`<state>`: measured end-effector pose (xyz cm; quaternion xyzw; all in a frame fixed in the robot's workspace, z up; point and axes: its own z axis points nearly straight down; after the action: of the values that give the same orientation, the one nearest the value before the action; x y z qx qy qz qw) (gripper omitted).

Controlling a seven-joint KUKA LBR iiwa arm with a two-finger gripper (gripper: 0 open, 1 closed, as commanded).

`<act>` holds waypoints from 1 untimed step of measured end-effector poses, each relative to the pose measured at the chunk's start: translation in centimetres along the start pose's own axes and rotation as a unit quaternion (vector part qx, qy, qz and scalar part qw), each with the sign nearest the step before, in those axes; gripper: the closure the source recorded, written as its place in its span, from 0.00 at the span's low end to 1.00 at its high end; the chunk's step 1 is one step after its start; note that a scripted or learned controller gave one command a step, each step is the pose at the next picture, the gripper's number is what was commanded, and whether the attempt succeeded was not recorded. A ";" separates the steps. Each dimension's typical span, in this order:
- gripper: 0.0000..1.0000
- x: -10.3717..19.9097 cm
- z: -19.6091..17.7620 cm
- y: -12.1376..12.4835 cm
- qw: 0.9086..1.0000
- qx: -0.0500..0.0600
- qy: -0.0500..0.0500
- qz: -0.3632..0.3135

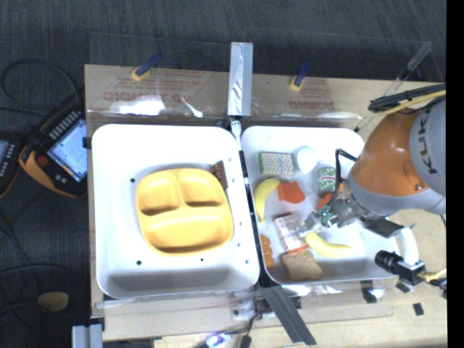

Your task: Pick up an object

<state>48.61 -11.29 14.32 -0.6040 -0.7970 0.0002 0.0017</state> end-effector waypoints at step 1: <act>1.00 5.9 -11.6 1.4 1.000 0.000 -0.002 -0.021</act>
<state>48.42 -5.28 25.94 -0.5871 -0.8095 0.0009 0.0002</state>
